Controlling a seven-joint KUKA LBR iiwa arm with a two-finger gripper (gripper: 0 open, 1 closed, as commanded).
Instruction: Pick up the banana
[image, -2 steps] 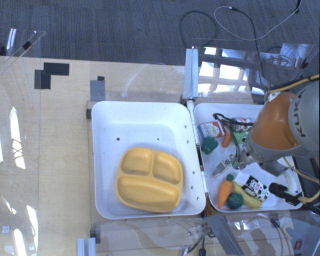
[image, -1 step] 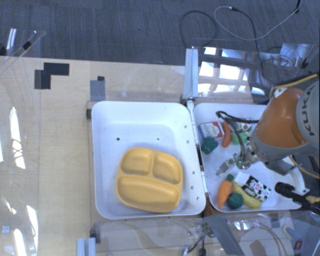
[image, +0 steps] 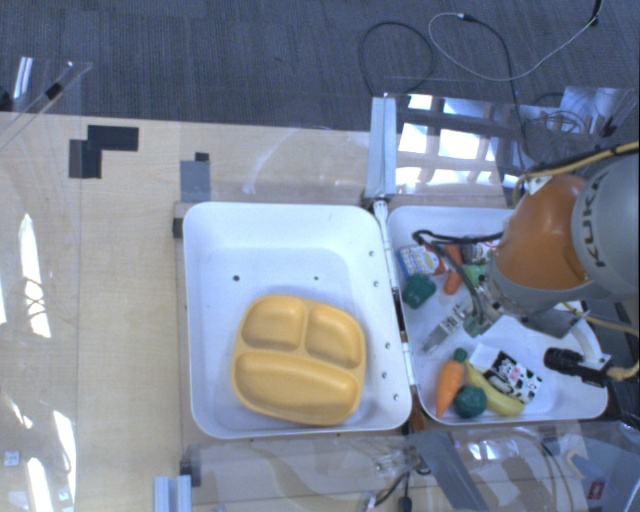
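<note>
Left bin (image: 200, 330): yellow tray (image: 298, 358). Right bin (image: 590, 400): carrot (image: 449, 379) just left of the banana (image: 492, 392), green ball (image: 471, 401) touching the banana's lower side, cow-print card (image: 515, 378) just above it. Gripper (image: 474, 306) above the banana, apart from it; jaw state cannot be told.

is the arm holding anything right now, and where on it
Cannot be told: the end effector sits low in the right bin, its tips unclear. The banana lies apart, by the carrot.
</note>
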